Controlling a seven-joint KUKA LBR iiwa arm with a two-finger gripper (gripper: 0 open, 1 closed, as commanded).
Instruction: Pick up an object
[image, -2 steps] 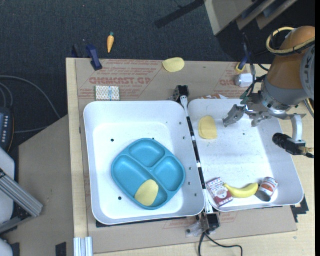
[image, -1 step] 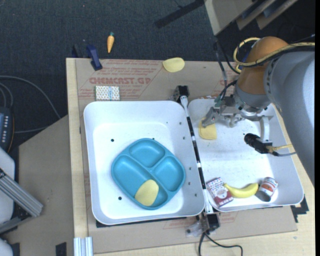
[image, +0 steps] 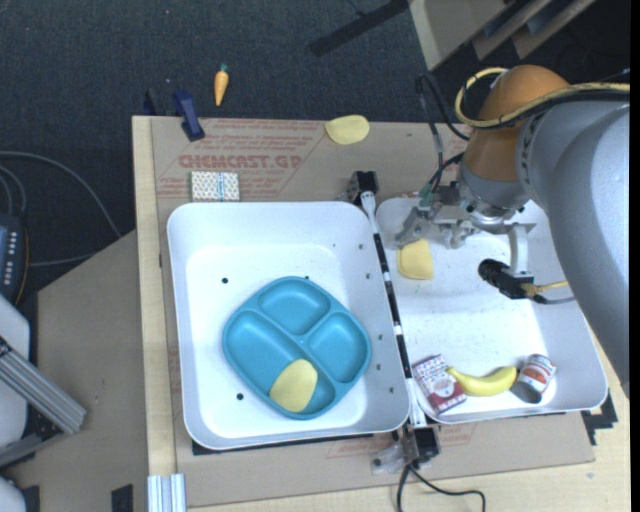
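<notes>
The right bin (image: 560, 330) holds a pale yellow chunk (image: 416, 260) near its back left corner. Along the bin's front lie a banana (image: 485, 380), a small red and white box (image: 435, 384) and a small can (image: 537, 377). My gripper (image: 436, 229) hangs low over the back of this bin, just above and slightly right of the yellow chunk. Whether it touches the chunk is unclear. The grey arm with its orange band (image: 510, 110) comes in from the upper right.
In the left bin (image: 200, 250) sits a blue divided plate (image: 300, 340) with a yellow piece (image: 294, 386) in its front compartment. On the bench behind the bins lie a yellow lump (image: 347, 129), a patterned packet (image: 215, 185), a blue item (image: 187, 113) and a toy carrot (image: 221, 85).
</notes>
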